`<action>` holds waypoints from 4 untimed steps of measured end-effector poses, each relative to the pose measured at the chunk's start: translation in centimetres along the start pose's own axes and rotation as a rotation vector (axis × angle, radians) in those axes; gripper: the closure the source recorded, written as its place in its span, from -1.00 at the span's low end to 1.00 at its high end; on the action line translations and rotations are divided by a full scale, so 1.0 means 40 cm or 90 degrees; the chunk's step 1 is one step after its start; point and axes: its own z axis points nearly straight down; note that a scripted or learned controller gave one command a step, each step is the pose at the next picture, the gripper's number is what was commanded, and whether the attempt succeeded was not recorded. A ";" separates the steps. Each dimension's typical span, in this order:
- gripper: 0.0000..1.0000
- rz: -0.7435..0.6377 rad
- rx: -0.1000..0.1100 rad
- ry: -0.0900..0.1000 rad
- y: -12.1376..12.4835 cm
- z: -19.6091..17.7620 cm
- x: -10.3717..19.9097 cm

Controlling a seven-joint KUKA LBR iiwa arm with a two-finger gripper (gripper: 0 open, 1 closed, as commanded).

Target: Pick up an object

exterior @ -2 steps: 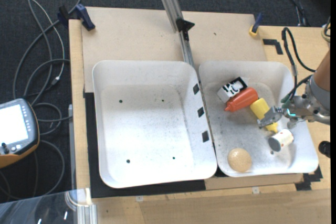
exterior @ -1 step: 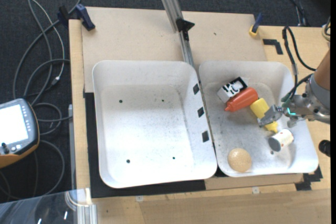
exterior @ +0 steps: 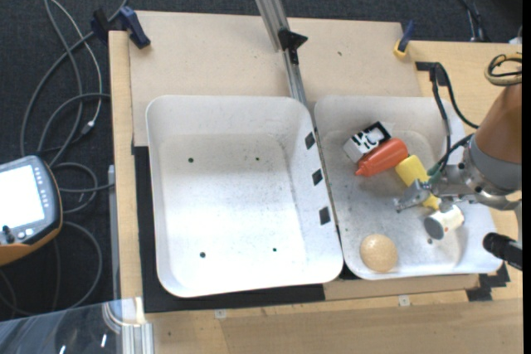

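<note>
bench (exterior: pixel 207 54): tan, clamped | floor: dark carpet, cables | gripper (exterior: pixel 412 199): jaws unclear, perhaps open

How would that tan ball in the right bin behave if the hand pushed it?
The tan ball looks round and smooth, so it would probably roll off. It lies near the right bin's front wall, which would likely stop it. It may slip from a pinch.

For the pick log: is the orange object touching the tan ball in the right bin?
Apart. The camera view shows bare white bin floor between the orange object and the tan ball, which lies nearer the front rim.
</note>
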 end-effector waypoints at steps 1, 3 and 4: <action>-1.00 -0.001 -0.001 0.001 -0.001 0.132 0.004; 1.00 -0.001 -0.008 -0.004 -0.011 -0.016 -0.006; 1.00 -0.002 -0.009 -0.004 0.013 -0.136 0.000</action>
